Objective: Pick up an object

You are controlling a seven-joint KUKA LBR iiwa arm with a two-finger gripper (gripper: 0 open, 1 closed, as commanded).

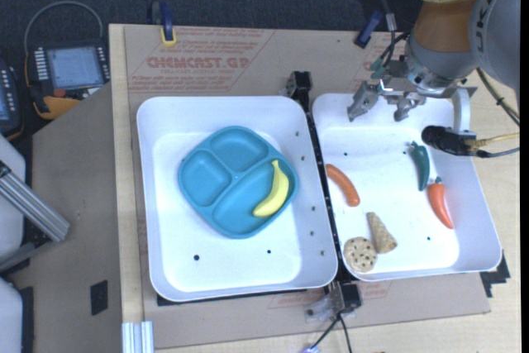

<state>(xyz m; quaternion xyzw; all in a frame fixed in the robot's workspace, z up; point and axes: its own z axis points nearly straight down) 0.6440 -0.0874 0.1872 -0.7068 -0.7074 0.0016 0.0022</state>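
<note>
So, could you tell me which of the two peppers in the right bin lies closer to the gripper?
The green pepper; it lies nearer the gripper than the orange pepper below it.

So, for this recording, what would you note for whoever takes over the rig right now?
Gripper: fingers spread open, holding nothing, above the far end of the right bin.
Right bin: hot dog, green pepper, red pepper, cone, cookie.
Left bin: blue divided plate with a banana in one compartment.
Done: nothing picked.
Left: descend on an object, close, lift.
</note>
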